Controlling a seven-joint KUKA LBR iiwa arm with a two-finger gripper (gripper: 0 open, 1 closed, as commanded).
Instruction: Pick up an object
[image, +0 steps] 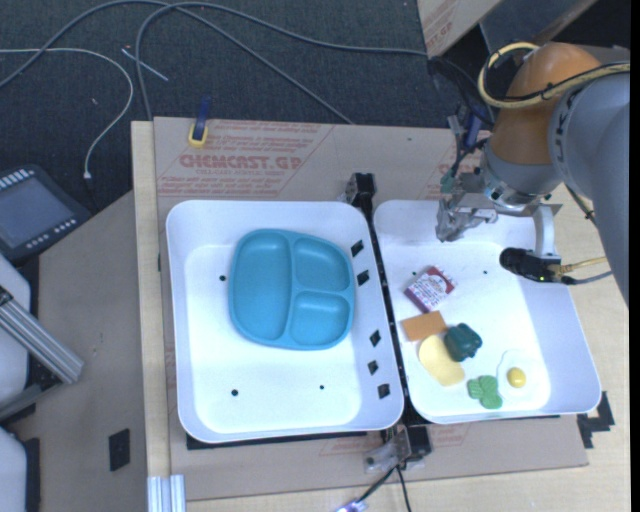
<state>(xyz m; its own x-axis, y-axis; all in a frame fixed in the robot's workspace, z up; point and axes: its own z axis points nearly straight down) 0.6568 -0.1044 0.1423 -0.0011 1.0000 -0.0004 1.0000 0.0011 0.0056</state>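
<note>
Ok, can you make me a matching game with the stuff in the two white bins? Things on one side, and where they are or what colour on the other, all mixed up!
Things:
1. divided plate
2. wrapped snack packet
3. dark teal block
4. gripper

Clues:
A. rests against the pale yellow piece
B. light blue, lying in the left bin
C. up at the far end of the right bin
D. dark red and white, just above the orange slice

Pairs: 1-B, 2-D, 3-A, 4-C
</note>
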